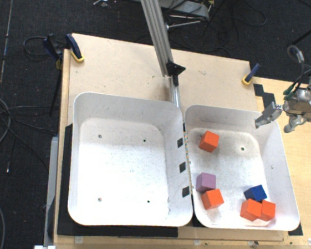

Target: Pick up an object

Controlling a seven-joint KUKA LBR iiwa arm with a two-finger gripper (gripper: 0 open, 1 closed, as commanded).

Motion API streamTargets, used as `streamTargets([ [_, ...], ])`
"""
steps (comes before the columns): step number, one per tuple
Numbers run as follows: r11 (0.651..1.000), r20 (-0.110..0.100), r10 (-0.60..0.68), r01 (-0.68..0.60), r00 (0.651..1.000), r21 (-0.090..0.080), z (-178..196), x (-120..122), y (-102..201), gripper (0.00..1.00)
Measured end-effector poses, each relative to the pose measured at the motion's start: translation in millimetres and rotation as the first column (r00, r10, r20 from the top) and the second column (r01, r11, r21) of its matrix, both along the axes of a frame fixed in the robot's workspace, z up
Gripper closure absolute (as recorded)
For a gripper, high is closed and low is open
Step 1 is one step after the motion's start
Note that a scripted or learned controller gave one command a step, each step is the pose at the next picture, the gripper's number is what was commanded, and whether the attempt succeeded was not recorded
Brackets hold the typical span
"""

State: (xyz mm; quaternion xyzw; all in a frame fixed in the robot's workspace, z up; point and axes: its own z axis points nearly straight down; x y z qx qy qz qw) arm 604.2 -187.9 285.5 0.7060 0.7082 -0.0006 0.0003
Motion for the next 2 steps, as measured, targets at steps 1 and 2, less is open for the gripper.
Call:
streamTargets([
  [1,1.000,-0.008,0.003,-0.003,1.000,0.004,-115.7,1.9,62.2,0.00],
  [2,1.000,-0.009,-0.004,0.004,1.000,0.004,-184.2,-28.0,77.0,0.00],
])
